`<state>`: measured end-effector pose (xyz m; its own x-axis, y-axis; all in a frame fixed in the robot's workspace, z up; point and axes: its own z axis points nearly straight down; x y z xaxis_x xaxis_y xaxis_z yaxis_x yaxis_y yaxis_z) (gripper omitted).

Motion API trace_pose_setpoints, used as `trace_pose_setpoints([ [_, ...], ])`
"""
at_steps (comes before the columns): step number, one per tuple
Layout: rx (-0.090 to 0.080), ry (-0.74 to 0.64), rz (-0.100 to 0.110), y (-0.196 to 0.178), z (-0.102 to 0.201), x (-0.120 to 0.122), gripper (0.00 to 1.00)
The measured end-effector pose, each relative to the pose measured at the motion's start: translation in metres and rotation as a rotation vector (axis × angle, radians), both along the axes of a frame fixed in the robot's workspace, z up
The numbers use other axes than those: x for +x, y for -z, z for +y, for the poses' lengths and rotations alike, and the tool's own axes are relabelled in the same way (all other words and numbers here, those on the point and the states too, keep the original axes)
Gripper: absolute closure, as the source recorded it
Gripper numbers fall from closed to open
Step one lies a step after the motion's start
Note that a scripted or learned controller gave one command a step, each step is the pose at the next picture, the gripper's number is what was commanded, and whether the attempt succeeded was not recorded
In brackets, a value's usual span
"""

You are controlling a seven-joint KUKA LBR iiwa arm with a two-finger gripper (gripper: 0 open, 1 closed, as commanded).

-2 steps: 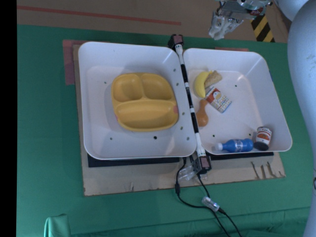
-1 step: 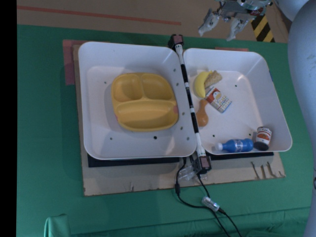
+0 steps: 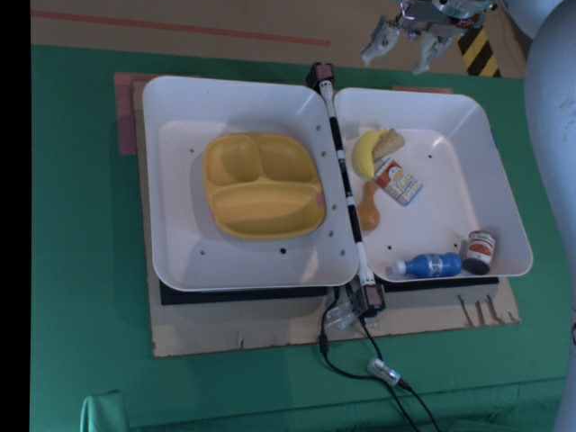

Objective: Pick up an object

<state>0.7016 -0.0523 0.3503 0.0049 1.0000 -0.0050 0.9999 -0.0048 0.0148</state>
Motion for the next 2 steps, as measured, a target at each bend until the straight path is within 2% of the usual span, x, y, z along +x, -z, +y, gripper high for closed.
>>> trace_pose_setpoints([
  [2, 0.000, 0.000, 0.000, 0.0000, 0.0000, 0.0000, 0.00],
])
